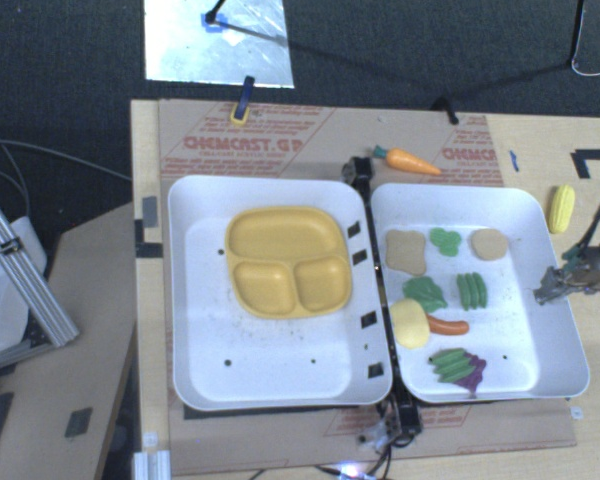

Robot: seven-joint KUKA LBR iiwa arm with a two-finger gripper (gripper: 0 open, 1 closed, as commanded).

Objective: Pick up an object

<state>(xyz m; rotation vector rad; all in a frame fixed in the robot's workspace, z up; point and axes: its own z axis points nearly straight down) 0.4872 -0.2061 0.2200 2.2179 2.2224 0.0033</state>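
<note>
red print reading "chemcast g p" stands on the brown paper sheet [280,138] just behind the left bin [185,268]. a slanted, partly cut-off "chemcas" stands on the same sheet behind the right bin [555,268]; smaller print is unreadable.

Two bins side by side on bench. Left bin [195,368] holds divided plate [285,261], set toward its far half. Right bin [555,363] holds toy foods: bread slice [407,252] at far left, broccoli piece [444,240] just right of it, cookie [489,244] further right. Middle row: leafy piece [424,292], bean pods [471,290] right of it. Nearer: round fruit [410,324] touching sausage [448,325]. Nearest: pea pods [457,366]. Behind bins, carrot [408,160] on board. Corn cob [561,208] right of right bin. Gripper [555,288] at right bin's right rim.
</note>
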